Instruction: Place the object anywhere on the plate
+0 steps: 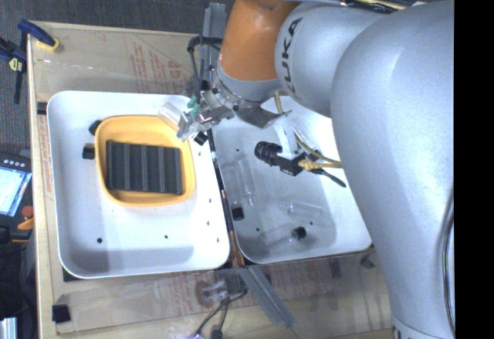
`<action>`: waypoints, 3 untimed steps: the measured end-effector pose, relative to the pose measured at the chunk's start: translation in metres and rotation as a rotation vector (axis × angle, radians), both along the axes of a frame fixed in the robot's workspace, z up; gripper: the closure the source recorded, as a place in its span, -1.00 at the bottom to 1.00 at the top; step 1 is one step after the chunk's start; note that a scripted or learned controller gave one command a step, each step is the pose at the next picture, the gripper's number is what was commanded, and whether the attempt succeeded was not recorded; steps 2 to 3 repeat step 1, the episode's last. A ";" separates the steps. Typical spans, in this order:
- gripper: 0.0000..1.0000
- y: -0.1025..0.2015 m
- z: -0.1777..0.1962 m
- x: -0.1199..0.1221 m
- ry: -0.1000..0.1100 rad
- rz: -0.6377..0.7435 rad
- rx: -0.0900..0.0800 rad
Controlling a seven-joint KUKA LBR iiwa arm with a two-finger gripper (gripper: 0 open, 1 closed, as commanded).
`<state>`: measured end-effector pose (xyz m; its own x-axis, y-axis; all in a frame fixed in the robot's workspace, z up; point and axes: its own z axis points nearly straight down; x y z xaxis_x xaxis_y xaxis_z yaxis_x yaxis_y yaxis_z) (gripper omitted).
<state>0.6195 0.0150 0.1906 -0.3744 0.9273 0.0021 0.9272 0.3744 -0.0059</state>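
Observation:
A yellow plate (108,129) with a dark ribbed centre (147,167) lies in the left bin (116,245). My gripper (190,120) hangs over the plate's far right corner, close to the wall between the two bins. A small pale translucent piece (170,111) shows right at the gripper's tip, just above the plate's rim. Whether the gripper holds it is not visible.
The right bin (347,233) holds several clear plastic items, such as a tube (245,180) and a piece with a black cap (287,235). Small black bits (89,151) lie left of the plate. The arm covers the right bin's far side.

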 end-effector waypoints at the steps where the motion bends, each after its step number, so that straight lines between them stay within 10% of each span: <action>1: -1.00 -0.001 0.000 0.000 0.000 -0.001 0.000; 3: -1.00 -0.001 0.000 0.000 0.000 -0.001 0.000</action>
